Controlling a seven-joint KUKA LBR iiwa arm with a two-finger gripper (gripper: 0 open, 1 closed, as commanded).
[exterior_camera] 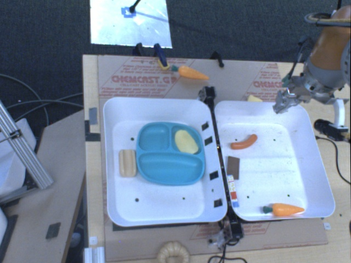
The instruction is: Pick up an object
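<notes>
Pincer (281, 104) above right bin (315, 163) far rim; sausage (244, 142), carrot (282, 209) inside

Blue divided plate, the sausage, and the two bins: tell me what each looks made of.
Blue divided plate: likely moulded plastic, matte, uniform colour with soft rounded dividers. Sausage: probably a plastic or rubber toy, smooth orange-red skin with a slight sheen. Left bin and right bin: thin white plastic by the look, smooth, with rounded corners and raised rims; the exact kind cannot be told.
</notes>
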